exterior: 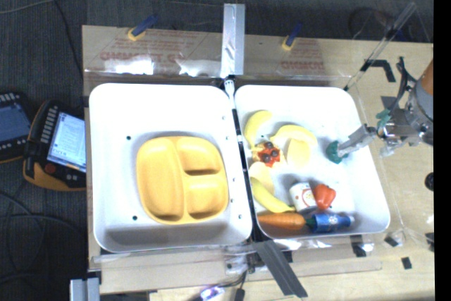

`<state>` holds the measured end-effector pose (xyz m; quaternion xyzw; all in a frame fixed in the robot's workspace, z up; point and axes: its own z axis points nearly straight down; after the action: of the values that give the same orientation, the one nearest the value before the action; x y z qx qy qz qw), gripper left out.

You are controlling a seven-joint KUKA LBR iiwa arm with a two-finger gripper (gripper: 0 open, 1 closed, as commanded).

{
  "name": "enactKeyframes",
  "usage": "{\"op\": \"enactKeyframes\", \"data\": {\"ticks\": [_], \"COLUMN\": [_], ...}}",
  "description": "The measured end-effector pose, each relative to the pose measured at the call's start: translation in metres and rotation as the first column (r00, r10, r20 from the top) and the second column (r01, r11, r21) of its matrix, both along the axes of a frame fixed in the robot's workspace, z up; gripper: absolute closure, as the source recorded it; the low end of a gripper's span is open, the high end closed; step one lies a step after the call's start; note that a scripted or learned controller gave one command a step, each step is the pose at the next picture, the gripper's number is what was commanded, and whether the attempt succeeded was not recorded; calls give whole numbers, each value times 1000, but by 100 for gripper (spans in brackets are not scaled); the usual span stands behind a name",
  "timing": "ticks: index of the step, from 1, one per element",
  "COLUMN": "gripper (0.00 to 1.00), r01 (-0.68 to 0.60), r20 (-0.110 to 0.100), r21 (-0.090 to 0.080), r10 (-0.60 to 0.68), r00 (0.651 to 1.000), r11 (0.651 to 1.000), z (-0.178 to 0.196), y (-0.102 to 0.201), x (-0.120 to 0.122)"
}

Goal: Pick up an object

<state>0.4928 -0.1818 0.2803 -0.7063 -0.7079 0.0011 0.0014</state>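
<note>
The right bin (366, 180) holds several small things. A yellow banana (257, 125) and a pale yellow wedge (297, 149) lie at the back, with a small red and black toy (267, 151) between them. Nearer the front are another banana (266, 197), a white can (301, 195), a red piece (323, 195), an orange carrot (282, 220) and a blue object (331, 222). My gripper (344, 146) reaches in low from the right, over the bin's right side. A small teal object (333, 151) sits at its tip; whether it is held is unclear.
A yellow divided tray (182, 177) lies in the left bin (113, 123). A metal divider post (233, 39) stands behind the bins. A handheld pendant (56, 148) lies off the bench to the left. Clips and cables clutter the bench's right edge (394, 74).
</note>
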Motion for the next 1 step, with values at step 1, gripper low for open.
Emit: {"op": "enactKeyframes", "data": {"ticks": [1], "gripper": [0], "r01": [18], "r20": [-1], "r21": [-1], "r10": [-18], "r00": [1000], "r11": [1000], "z": [-81], "y": [-42], "x": [30]}}
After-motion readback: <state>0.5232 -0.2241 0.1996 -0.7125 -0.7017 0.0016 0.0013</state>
